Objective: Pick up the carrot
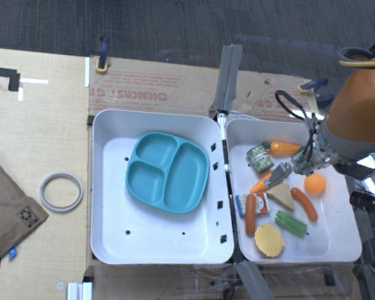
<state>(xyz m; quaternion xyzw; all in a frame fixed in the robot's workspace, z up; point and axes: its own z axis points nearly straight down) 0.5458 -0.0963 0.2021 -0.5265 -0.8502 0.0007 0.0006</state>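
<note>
Two fingers (276, 179) pinch what looks like the carrot (260, 184) (right bin (340, 250), upper middle).

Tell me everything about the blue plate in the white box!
The teal blue plastic plate is a rounded square with three sunken compartments: two smaller ones on the camera view's left side and one long one on the right. It looks smooth and clean, with no food in it. It lies flat, turned slightly askew, near the middle of the left shallow white bin, resting on the bin's floor. Nothing else touches it.
</note>
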